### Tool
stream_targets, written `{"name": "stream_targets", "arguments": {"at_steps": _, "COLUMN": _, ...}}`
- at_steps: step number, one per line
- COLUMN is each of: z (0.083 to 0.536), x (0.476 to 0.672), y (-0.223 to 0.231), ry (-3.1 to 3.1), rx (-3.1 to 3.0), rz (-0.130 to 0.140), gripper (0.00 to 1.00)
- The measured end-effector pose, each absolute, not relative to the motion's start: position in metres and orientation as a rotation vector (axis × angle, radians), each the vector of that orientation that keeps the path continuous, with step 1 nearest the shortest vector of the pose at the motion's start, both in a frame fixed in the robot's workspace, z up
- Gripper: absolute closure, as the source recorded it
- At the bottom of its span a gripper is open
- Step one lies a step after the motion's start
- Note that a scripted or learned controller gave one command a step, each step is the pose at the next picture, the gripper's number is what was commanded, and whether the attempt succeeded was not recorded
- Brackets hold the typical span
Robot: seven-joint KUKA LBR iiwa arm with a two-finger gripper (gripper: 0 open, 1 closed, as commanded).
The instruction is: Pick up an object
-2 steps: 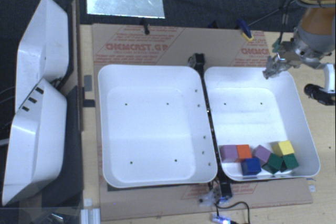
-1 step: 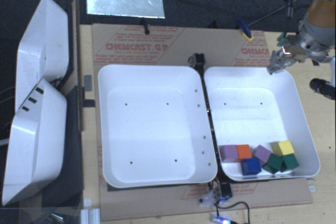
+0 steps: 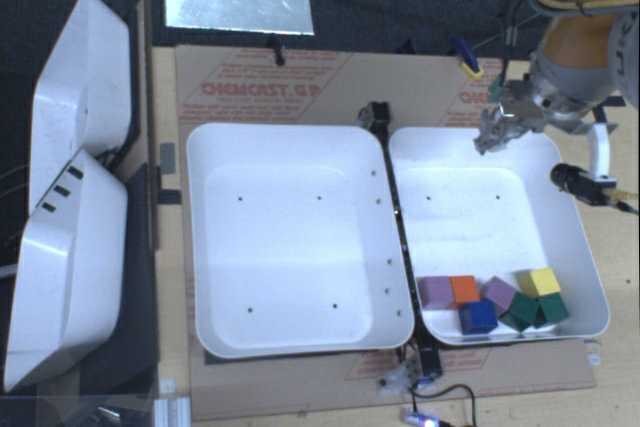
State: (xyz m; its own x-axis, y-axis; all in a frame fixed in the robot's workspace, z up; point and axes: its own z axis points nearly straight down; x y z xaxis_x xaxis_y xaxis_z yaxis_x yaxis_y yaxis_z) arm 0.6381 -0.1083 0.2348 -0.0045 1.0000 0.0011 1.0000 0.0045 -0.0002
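Tool point(image 3: 493, 137) above right bin's point(image 3: 590, 260) far rim, grasp state not discernible. Blocks point(image 3: 492, 301) clustered tight against near wall, well apart from tool. Risk: descent onto packed cluster, fingers jamming between neighbours, closing on nothing.

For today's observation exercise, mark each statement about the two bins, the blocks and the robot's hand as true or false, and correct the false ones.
1. The blocks lie in the right bin. True.
2. The blocks are clustered at the bin's far edge. False: they sit along its near edge, from the purple block to the yellow block.
3. The hand is over the right bin's far edge. True.
4. The hand holds the blue block. False: that block lies in the bin, well apart from the hand.
5. The orange block touches the yellow one. False: other blocks lie between.
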Motion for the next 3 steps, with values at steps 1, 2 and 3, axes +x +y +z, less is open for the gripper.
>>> {"name": "stream_targets", "arguments": {"at_steps": 1, "z": 0.244, "x": 0.624, "y": -0.055, "ry": -2.227, "rx": -2.217, "rz": -0.002, "gripper": 1.00}}
{"name": "stream_targets", "arguments": {"at_steps": 2, "z": 0.241, "x": 0.602, "y": -0.010, "ry": -2.226, "rx": -2.217, "rz": -0.002, "gripper": 1.00}}
{"name": "stream_targets", "arguments": {"at_steps": 3, "z": 0.229, "x": 0.590, "y": 0.036, "ry": -2.225, "rx": -2.217, "rz": -0.001, "gripper": 1.00}}
